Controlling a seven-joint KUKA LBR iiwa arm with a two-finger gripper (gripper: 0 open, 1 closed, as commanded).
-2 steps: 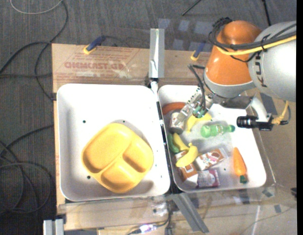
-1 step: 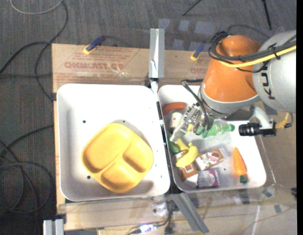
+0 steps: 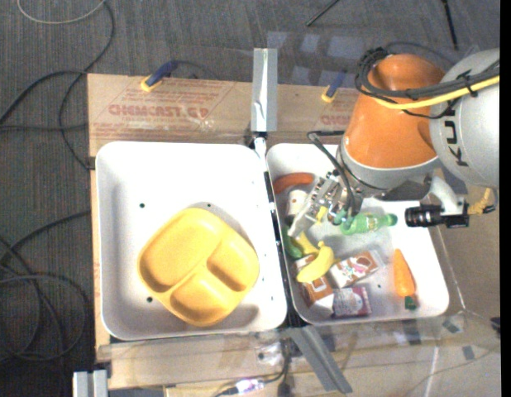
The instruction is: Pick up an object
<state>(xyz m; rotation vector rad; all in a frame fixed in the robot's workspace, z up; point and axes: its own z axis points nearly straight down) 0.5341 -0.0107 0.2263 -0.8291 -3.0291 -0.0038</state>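
Observation:
The right bin (image 3: 429, 300) holds a pile of small items: a yellow banana-shaped piece (image 3: 317, 265), a green bottle (image 3: 367, 222), an orange carrot (image 3: 403, 276), a brown and white packet (image 3: 345, 271), a purple pouch (image 3: 351, 302) and a red-rimmed dish (image 3: 293, 182) at the back. My gripper (image 3: 316, 208) hangs low over the bin's left half, just above the banana piece and next to the green bottle. Nothing is visible between its fingers. The arm's orange band covers the bin's far right corner.
The left bin (image 3: 123, 180) holds a yellow three-part plate (image 3: 199, 265) lying near its front. A metal divider (image 3: 260, 89) stands at the back between the bins. Cardboard lies under both bins, and cables run across the floor to the left.

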